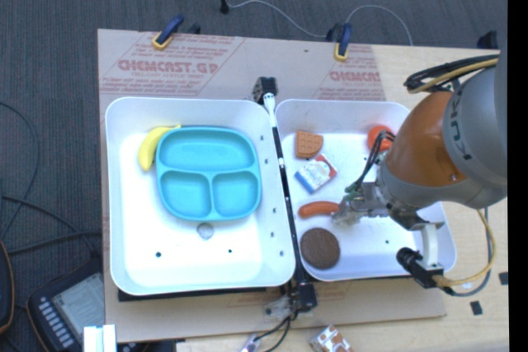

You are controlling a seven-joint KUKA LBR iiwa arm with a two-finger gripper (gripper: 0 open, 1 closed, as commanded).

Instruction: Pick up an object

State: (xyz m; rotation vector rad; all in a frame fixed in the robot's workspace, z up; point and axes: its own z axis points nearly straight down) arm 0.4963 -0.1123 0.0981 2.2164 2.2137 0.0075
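The arm is down inside the right bin [429,255], and the gripper [345,213] is low near the bin floor, just beside the right end of the sausage [317,209]. From this slanted look I cannot tell if the jaws are open or closed, because they are small and dark against the wrist. No object is seen between them, so I judge that nothing is picked up yet.

The things in the right bin all lie on the floor of the bin: the sausage in the middle, the brown round cookie [319,247] below it near the front wall, the blue and white packet [315,173] above it, and the waffle [308,144] further up. A red object [380,133] is partly hidden behind the orange band of the arm. In the left bin [124,202] there are a blue divided plate [209,173] and a banana [151,146], well apart from the gripper.

So the reaching part seems done. What is left, as I judge, is to close on one thing, most likely the sausage, and to lift it clear of the bin.
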